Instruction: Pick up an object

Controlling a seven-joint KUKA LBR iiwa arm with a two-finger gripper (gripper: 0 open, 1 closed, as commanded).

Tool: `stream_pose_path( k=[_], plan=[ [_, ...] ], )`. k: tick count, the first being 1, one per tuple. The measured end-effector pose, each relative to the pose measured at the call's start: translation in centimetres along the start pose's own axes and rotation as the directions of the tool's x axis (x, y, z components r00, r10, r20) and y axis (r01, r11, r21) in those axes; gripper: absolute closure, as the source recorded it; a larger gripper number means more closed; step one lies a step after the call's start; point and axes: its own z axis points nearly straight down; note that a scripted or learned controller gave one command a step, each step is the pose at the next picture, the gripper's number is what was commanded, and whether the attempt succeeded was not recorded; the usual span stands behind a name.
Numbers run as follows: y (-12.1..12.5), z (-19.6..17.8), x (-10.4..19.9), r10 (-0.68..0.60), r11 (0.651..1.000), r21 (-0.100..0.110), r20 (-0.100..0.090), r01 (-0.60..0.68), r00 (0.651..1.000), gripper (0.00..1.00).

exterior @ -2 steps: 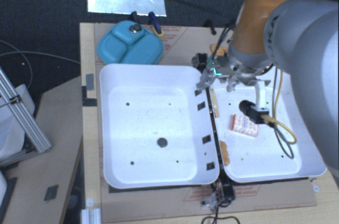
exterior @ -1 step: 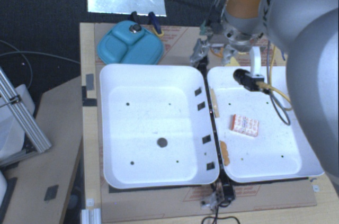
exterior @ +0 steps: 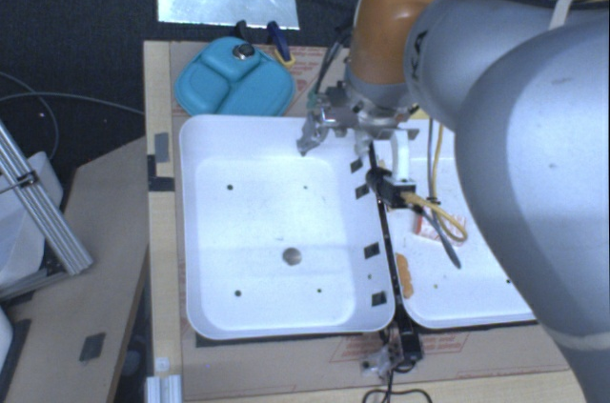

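End effector (exterior: pixel 313 132) hangs over the left shallow white bin's (exterior: pixel 205 201) far rim; its grip state, can't tell. Small round grey disc (exterior: pixel 292 255) lies inside.

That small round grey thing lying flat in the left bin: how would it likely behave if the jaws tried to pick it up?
The small round grey disc lies low against the left bin floor, so jaws would probably struggle to get under it. It looks rigid and light. On the smooth white floor, a push would likely slide it.

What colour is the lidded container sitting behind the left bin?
Light blue, almost turquoise. The container shows plainly in the camera view, just behind the left bin.
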Motion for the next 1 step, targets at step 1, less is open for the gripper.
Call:
stream_pose_path(
  k=[1],
  plan=[
    [0.19,-1.34,-0.25,-0.002,1.000,-0.006,0.001,0.002,1.000,1.00]
  ],
)
